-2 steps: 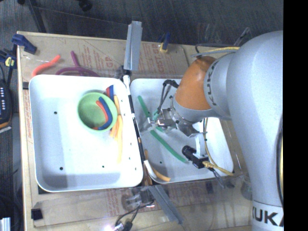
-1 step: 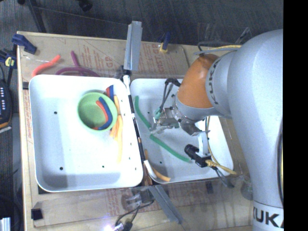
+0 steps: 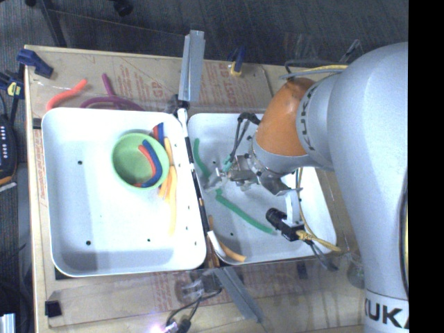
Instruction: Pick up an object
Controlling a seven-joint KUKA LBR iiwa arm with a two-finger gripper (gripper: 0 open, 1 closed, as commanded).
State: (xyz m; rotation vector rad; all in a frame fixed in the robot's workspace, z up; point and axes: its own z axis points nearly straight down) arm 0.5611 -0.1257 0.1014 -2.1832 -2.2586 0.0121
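Gripper low in right bin, over green strips near left wall; grip state: cannot tell. Step: reaching in for the grab. Next: close on strip, lift.

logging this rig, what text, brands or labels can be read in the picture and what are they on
"KUK", cut off by the frame edge: on the grey arm's base, bottom right.
Reddish print on the bench board above the left bin: too blurred to read.
Reddish print on the board's lower edge: also too blurred.
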